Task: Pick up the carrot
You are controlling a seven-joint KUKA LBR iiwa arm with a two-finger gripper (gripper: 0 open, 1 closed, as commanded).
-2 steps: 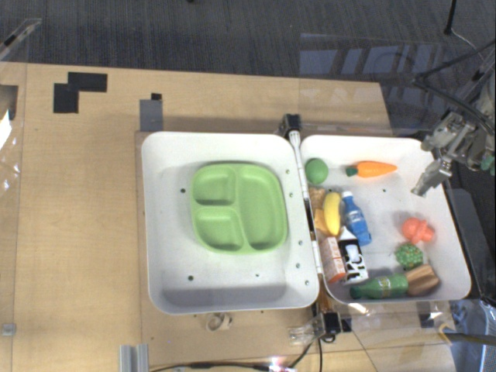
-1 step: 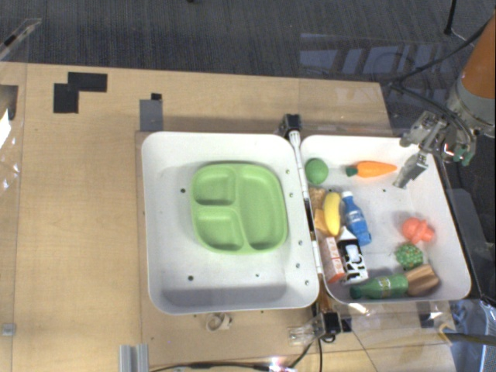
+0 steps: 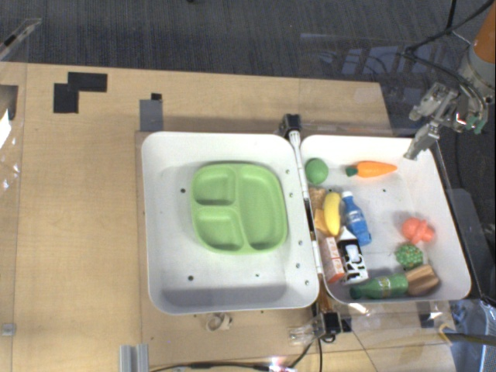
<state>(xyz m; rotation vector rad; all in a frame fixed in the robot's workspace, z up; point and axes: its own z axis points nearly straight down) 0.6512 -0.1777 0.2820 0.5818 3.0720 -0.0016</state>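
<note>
Above right bin's corner, gripper, carrot apart

On the surface sit two white bins. The left bin holds a green divided plate. In the right bin, the carrot lies near twelve o'clock. The claw hangs at the carrot's two o'clock, apart from it.

- We see the divided plate in the left bin.
- In the right bin, the carrot lies far back, right of the ball.
- The end effector hangs over that bin's far right corner.
</note>
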